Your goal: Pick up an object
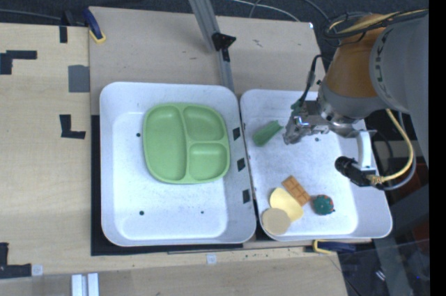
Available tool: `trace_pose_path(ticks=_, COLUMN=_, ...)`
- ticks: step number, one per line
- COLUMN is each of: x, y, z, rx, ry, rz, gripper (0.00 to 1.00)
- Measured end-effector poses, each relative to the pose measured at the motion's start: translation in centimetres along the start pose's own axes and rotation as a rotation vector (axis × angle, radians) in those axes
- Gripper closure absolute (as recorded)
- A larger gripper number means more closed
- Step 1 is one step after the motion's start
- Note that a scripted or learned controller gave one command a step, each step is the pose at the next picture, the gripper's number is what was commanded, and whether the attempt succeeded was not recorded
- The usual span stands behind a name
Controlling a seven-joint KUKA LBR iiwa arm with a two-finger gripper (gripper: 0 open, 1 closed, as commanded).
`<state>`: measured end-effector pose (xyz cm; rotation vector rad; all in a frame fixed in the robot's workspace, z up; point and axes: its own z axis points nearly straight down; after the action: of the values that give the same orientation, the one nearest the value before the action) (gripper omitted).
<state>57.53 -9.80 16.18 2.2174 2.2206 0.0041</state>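
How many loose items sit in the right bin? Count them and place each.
5: a green block near the bin's left wall, a waffle, a yellow piece and a tan disc clustered at the front, a ball beside them. The arm may hide more.

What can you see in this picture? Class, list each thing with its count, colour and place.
bins: two, white, side by side on the bench
plate: one, green, divided, in the left bin
block: one, green, upper left of the right bin
waffle: one, brown, lower right bin
discs: two, pale yellow, by the waffle
ball: one, teal and red, right of the waffle
arm: one, grey and orange, over the right bin
gripper: one, beside the block
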Motion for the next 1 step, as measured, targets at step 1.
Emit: trace_pose_path(ticks=1, x=-0.38, y=-0.33, z=-4.39, rx=0.001, ry=0.0, rz=0.0, gripper=1.0)
